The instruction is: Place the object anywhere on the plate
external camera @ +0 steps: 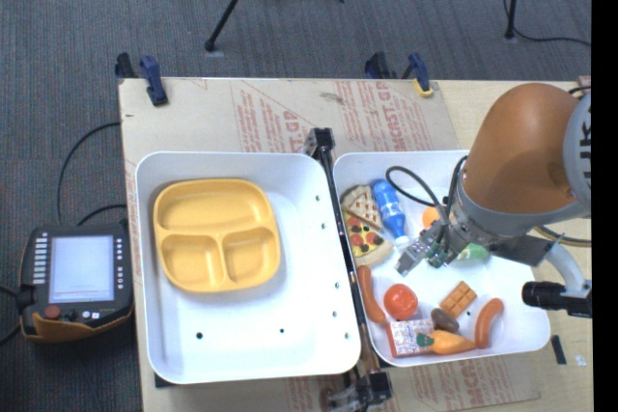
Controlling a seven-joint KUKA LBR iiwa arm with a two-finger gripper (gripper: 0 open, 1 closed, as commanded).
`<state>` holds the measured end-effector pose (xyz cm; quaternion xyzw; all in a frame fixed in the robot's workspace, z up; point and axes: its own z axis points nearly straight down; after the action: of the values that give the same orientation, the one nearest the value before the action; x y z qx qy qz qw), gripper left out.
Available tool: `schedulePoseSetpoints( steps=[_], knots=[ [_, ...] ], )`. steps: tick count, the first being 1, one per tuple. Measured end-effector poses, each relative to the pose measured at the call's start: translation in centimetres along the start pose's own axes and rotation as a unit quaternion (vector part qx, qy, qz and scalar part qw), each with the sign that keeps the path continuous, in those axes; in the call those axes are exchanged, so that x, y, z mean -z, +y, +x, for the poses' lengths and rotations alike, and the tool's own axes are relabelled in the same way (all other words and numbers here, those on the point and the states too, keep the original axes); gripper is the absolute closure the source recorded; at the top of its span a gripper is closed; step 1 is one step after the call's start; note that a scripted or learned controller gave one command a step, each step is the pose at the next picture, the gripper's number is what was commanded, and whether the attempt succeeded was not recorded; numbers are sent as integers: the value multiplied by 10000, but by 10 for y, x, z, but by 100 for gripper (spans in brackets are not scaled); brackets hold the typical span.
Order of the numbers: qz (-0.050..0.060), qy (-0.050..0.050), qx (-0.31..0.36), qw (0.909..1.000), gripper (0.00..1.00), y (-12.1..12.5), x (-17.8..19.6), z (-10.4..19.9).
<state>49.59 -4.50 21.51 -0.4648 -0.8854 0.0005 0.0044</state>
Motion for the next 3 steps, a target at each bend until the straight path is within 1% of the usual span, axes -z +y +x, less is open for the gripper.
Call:
schedulePoseSetpoints(
  steps=[1, 2, 3],
  knots=[
    [23, 10, 525, 9986, 100, 41, -33, 30],
    [7, -7, 432, 9991, 100, 92, -32, 72],
    [12, -13, 415, 9991, 0, 91, -32, 71]
  ],
)
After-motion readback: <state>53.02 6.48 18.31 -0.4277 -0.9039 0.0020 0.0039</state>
